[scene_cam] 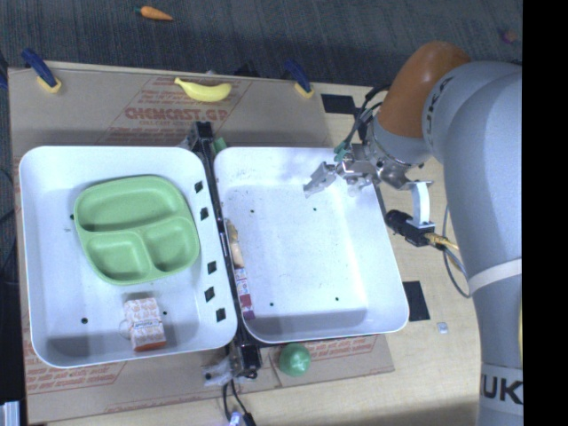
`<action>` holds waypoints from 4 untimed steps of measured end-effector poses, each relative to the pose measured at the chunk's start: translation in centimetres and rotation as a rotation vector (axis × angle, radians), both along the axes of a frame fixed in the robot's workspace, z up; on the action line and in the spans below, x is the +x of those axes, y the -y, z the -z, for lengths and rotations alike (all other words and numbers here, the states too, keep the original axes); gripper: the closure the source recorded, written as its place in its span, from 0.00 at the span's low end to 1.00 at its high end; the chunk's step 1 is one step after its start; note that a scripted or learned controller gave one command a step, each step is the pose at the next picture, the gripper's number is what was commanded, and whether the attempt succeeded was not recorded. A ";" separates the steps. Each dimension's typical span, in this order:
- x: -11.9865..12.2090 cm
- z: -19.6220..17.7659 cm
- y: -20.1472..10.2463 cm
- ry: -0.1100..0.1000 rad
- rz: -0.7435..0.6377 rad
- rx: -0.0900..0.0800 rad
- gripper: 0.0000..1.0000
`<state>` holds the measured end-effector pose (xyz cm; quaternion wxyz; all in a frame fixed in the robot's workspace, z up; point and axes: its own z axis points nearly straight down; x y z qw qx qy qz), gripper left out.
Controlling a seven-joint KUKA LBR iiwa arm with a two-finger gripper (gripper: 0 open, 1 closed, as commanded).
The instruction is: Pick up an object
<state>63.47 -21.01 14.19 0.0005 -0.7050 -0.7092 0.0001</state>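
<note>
- A blue clamp (41, 70) grips the cardboard sheet (133, 114) up and to the left of the green plate (136, 229), well apart from it.
- A small orange thing (156, 12) lies on the dark floor far above the green plate.
- The left bin (35, 264) holds the green plate, a three-compartment dish lying flat in the bin's upper middle.
- A small carton (144, 322), white with red-brown print, lies just below the green plate in the same bin, near it but not touching.
- A yellow banana (204, 89) rests on the cardboard sheet above the green plate and a little to its right, outside both bins.
- A beige piece (233, 236) lies right of the green plate, against the left wall of the right bin (382, 300); what it is cannot be made out.
- A thin printed packet (244, 296) lies against that same wall, below and right of the green plate.
- A green ball (295, 358) sits on the tabletop (426, 362) below and right of the green plate, just outside the right bin's lower edge.
- A second blue clamp (299, 76) stands up and to the right of the green plate, past the banana.
- The jaws hang over the right bin's upper right part, well to the right of the green plate and level with its top edge; nothing shows between them, and I cannot tell if they are apart or together.
- The grey arm (479, 149) with its orange band (424, 82) lies farthest right of the green plate.
</note>
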 end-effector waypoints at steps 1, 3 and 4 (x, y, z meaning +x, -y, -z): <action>-0.5 -2.1 0.0 0.001 0.002 0.000 0.00; -0.7 3.9 -0.1 -0.002 -0.003 -0.001 1.00; -0.7 3.9 -0.1 -0.002 -0.003 0.000 0.00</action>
